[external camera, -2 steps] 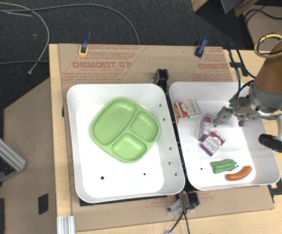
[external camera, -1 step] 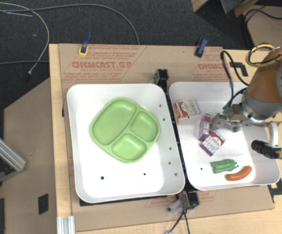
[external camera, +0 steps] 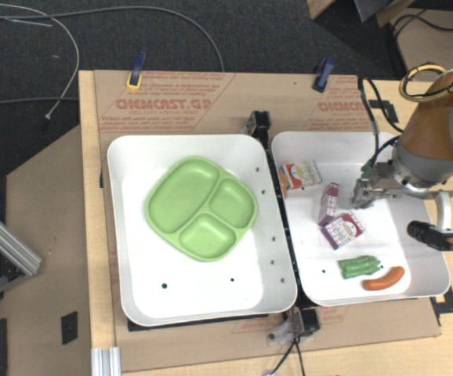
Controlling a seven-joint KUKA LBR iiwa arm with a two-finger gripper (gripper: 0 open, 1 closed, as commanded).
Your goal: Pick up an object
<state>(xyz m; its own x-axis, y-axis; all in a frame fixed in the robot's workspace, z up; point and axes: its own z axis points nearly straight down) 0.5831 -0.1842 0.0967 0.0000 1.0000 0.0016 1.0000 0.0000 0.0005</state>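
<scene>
The gripper (external camera: 365, 193) hangs over the right bin (external camera: 313, 276) near its far right edge; its grasp state cannot be told. Just beside it, mid-bin, lies a purple snack pouch (external camera: 342, 229), probably light, soft and crinkly, best pinched across its flat middle.

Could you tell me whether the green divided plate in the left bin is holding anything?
Empty: all three compartments of the green plate show bare green, nothing lying in them.

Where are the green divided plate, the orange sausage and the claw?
green divided plate (external camera: 201, 207), camera view, centre ridge.
orange sausage (external camera: 384, 279), camera view, middle of its length.
claw (external camera: 364, 197), camera view, fingertip end over the right bin.
</scene>
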